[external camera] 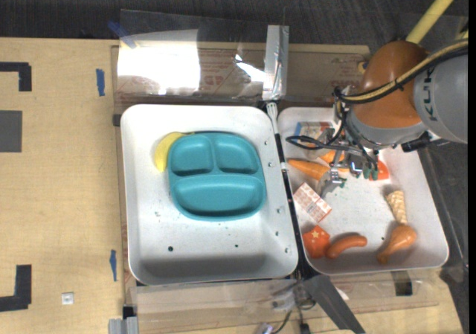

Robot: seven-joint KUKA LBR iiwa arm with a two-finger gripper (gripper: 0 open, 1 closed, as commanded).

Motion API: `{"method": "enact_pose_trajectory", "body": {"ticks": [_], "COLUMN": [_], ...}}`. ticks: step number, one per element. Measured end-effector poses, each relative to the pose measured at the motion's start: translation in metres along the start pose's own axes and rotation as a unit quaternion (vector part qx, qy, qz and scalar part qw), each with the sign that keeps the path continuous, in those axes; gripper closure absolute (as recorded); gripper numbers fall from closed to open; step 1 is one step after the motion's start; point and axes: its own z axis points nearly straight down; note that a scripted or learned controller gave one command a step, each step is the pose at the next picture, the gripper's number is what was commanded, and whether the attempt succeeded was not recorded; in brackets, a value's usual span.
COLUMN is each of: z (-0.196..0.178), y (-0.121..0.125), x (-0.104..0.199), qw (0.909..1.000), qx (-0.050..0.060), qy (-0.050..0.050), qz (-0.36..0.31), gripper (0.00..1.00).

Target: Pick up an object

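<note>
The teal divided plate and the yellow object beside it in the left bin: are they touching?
Cannot tell. In the camera view the teal plate overlaps the yellow object, hiding any contact or gap.

Overhead light is falling evenly across the bench. Strong glare is washing out the clear sheet (pixel 175 65) behind the left bin (pixel 141 191), hiding detail there. The white bin floors are reading bright, with soft, short shadows. Focus is slightly soft overall, and fine detail is blurring around the wrist.
</note>
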Motion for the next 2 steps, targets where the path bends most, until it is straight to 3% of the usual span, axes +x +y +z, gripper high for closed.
{"method": "enact_pose_trajectory", "body": {"ticks": [1,2], "z": [-0.014,-0.139], "y": [0.001,0.056], "x": [-0.004,-0.014], "qw": [1.0000,0.9999], "qx": [0.000,-0.001], "qy": [-0.007,-0.003], "qz": [-0.001,0.015], "gripper": [1.00,1.00]}}
